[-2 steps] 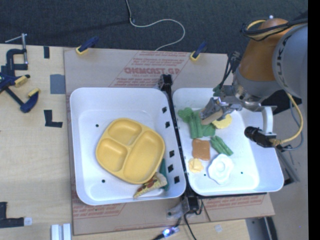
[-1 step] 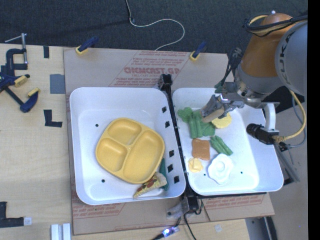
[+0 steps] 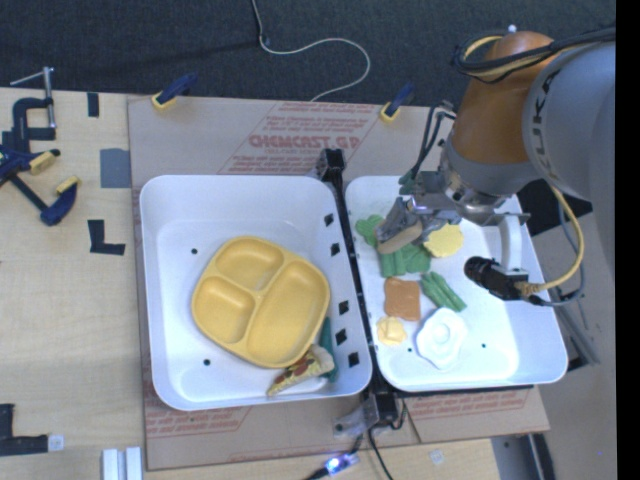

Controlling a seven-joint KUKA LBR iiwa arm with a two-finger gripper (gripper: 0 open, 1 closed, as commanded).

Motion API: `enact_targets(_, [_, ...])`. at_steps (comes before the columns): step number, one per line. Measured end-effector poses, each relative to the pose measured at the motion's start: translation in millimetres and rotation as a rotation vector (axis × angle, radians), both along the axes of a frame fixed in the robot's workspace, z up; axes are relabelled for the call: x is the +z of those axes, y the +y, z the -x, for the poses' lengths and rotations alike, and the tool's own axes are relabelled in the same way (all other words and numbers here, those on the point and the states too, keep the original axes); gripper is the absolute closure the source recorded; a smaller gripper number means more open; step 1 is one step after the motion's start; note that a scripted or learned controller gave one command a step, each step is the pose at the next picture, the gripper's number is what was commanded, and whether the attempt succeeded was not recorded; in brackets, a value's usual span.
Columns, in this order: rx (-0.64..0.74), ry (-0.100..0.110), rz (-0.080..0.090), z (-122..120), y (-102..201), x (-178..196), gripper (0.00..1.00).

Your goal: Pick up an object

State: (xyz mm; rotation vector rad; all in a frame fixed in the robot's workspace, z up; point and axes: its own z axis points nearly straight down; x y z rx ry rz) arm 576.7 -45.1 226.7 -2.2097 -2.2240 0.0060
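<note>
- The gripper (image 3: 400, 230) sits low at the upper left of the right bin (image 3: 540, 368), close to the divider between the bins.
- Whether the jaws are spread or pinching, I cannot tell; a tan piece (image 3: 397, 236) lies right at their tips.
- Green pieces (image 3: 403, 260) crowd just below and left of the tips, a yellow piece (image 3: 444, 241) just to the right.
- Lower down lie an orange slab (image 3: 403, 298), a small yellow cube (image 3: 390, 330) and a fried egg (image 3: 440, 336); the bin's lower right corner is bare.
- The left bin (image 3: 165, 228) holds a yellow tray (image 3: 260, 300), with a pizza slice (image 3: 302, 371) at its lower edge.
</note>
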Motion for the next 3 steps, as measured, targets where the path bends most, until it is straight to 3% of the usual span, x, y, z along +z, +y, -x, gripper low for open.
enact_targets(2, [0.001,0.0,0.001,9.2,99.8,0.8,1.0])
enact_targets(3, [0.0,0.002,0.003,21.1,144.8,-16.2,1.0])
